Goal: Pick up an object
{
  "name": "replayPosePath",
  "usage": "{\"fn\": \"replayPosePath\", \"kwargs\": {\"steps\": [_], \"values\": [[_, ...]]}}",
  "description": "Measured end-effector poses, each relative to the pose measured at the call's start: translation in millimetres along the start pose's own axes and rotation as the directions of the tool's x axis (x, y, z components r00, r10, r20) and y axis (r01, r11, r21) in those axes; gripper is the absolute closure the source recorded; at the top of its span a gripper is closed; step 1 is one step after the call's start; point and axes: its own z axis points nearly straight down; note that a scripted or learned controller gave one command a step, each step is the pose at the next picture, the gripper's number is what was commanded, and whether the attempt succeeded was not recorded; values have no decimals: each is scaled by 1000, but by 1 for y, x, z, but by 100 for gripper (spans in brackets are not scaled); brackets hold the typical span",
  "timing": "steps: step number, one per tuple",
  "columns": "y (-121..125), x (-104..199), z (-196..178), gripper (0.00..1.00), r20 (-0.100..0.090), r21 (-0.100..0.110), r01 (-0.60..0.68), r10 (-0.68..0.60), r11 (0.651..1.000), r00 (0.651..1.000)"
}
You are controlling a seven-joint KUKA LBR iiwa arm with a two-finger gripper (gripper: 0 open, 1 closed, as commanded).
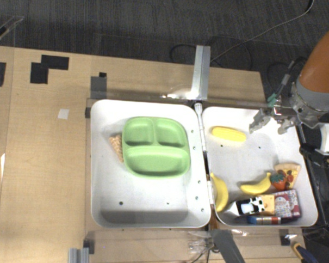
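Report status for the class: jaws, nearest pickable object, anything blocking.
Gripper open, holding nothing, over right bin top edge. Yellow oblong object nearest, to its left, untouched. Nothing between them.

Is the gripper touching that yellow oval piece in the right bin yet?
Apart. The camera view shows white bin floor between the gripper and the yellow oval piece.

My claw (272,123) hangs open and empty over the right bin's (261,154) far side, near a yellow oval (228,135); a green tray (155,146) sits in the left bin (105,169).
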Motion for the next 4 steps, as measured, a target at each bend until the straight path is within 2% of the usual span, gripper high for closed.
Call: {"fn": "replayPosePath", "kwargs": {"steps": [1,2,3,4], "values": [[29,10,135,0,3,-8,132,-132,991,991],[53,22,136,0,2,21,104,-104,994,995],[51,21,137,0,-8,45,-123,124,991,992],[-5,11,134,0,0,-7,-124,124,992,992]]}}
